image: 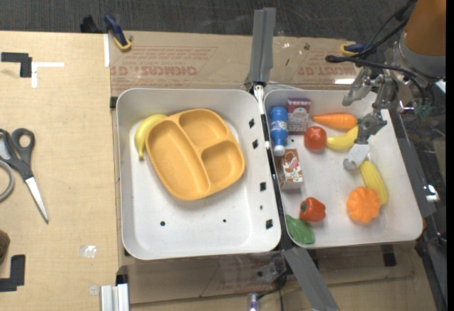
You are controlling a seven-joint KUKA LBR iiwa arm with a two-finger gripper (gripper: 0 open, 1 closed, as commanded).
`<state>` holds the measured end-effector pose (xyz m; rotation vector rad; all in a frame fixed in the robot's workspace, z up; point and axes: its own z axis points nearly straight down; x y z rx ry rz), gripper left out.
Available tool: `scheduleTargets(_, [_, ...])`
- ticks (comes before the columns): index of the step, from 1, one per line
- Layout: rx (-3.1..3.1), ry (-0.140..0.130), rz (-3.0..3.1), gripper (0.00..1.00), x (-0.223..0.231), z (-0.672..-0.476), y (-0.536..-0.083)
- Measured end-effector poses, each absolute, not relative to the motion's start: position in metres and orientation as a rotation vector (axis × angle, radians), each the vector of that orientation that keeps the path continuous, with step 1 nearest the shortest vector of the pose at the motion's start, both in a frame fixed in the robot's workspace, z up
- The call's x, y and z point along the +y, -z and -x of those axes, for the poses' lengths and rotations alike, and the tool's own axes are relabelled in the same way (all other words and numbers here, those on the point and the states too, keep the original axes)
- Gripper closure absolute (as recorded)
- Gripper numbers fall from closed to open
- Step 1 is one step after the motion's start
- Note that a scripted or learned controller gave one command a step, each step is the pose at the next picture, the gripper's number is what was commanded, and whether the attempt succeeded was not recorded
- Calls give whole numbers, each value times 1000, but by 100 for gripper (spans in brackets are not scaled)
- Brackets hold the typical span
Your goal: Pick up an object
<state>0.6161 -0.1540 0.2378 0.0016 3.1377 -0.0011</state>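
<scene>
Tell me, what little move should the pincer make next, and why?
Probably a short drop straight down. The pincer hangs in the right bin, with nothing seen between its fingers, just above the corn cob and beside the small banana. The corn looks like the nearest thing to grasp.

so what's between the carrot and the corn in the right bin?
In the camera view, a small banana and the gripper lie between carrot and corn.
</scene>
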Motion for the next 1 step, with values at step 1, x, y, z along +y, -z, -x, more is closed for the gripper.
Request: scheduleTargets(1, [3138, 1, 10, 0, -206, -563, -151])
